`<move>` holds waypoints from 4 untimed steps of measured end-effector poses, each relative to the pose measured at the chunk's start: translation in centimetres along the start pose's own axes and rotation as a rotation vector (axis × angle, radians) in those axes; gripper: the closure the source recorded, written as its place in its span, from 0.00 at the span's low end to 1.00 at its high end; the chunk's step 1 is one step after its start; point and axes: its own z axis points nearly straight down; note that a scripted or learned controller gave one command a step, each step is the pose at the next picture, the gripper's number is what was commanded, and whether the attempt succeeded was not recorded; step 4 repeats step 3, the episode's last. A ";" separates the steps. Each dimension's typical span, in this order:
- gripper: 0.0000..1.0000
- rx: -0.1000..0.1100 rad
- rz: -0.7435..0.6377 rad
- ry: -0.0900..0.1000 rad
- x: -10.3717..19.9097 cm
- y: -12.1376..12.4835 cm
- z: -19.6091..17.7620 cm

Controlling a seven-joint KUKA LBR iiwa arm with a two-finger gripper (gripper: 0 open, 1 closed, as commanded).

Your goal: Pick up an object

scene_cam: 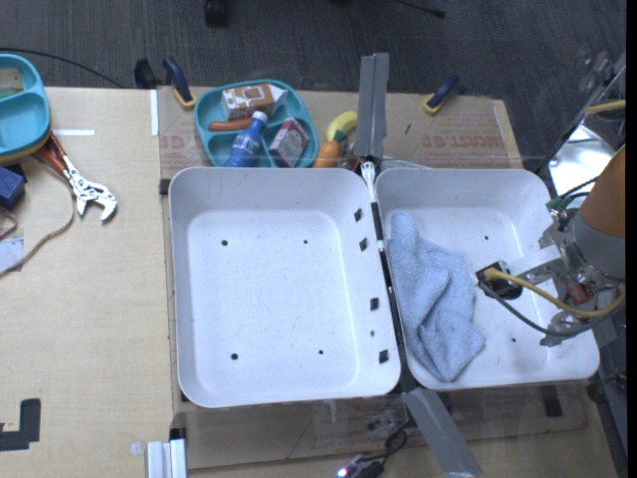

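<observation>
From where I stand, the arm comes in at the right edge of the frame, and its gripper [569, 285] hangs low over the right side of the right bin [468, 175]. At this slant I cannot tell whether the gripper is spread or pressed together, and I see nothing held in it.

The thing to pick looks to be the pale blue cloth [433, 302]. It lies crumpled along the left side of that same bin, running from near the upper wall down to the lower left corner. It sits near the gripper, just to its left, but apart from it.

I judge this to be the approach, with no grasp made yet. Next the gripper has to shift left over the cloth and come down onto a raised fold. Soft fabric can slip out of a shallow pinch, so it should bite deep.

The left bin [269, 297], and the blue tray [211, 118] at the top of the frame, look beside the point.
</observation>
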 end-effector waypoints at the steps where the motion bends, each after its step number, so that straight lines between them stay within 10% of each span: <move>1: 0.00 -0.001 -0.021 -0.001 2.0 8.4 -0.3; 2: 0.00 0.000 0.000 0.000 -1.0 4.5 0.1; 4: 0.00 -0.001 0.004 0.000 -1.7 7.8 0.8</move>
